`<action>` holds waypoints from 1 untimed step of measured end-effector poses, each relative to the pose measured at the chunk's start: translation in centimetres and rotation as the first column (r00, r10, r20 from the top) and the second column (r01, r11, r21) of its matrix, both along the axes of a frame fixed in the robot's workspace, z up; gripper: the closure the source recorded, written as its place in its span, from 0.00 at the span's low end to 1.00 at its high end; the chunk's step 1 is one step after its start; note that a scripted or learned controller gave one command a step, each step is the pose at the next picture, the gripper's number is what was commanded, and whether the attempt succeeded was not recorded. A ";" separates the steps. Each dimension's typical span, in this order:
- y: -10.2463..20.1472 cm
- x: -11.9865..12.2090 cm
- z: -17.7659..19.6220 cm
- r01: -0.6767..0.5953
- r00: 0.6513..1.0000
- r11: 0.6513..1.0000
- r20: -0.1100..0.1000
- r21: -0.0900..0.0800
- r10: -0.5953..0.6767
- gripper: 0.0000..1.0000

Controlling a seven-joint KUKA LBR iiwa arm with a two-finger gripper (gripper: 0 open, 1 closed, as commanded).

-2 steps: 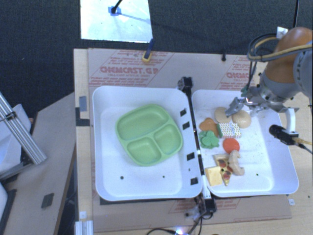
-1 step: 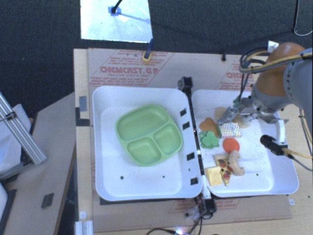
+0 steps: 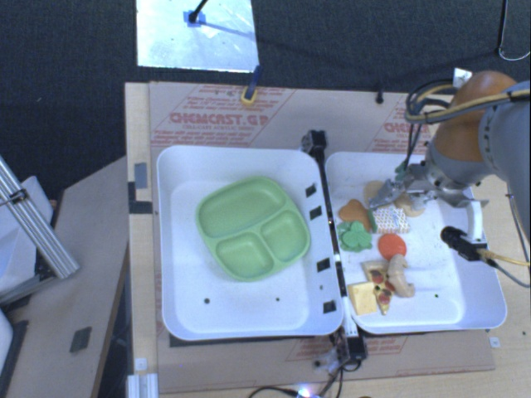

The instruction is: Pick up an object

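The bench carries 2 white bins side by side. The left bin (image 3: 178,247) holds a pale green tray (image 3: 251,228) with 3 compartments, 1 large toward 11 o'clock and 2 smaller toward 5 o'clock, lying flat and turned at a slant near the bin's middle. The right bin (image 3: 473,293) holds a cluster of small toy foods in its 9 o'clock half. Nearest the top is a tan, rounded piece (image 3: 355,213), touching a bright green leafy piece (image 3: 356,236) just below it at 6 o'clock. Beside these, toward 3 o'clock, lies a white block (image 3: 391,219) with a fine dotted pattern, and under it a round orange-red piece (image 3: 392,245). Further toward 6 o'clock sit a beige lumpy piece (image 3: 400,276), a slim pizza slice (image 3: 381,286) with red spots, and a flat yellow square (image 3: 361,298), all close together or touching. The arm (image 3: 473,139) comes in from 3 o'clock, its orange band high at the bin's 1 o'clock corner. The gripper (image 3: 397,191) is low over the bin at 12 o'clock of the cluster, just above the white block and beside the tan piece; whether it is spread or closed cannot be told, and nothing is seen held in it.
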State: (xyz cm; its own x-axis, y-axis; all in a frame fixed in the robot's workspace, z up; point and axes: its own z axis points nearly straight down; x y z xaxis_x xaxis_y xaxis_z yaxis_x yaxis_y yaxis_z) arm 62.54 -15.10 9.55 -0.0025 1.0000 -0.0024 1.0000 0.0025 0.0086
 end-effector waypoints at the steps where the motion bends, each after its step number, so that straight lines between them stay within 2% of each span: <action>1: -0.1 0.3 1.1 0.000 1.000 1.000 0.015 -0.005 0.000 1.00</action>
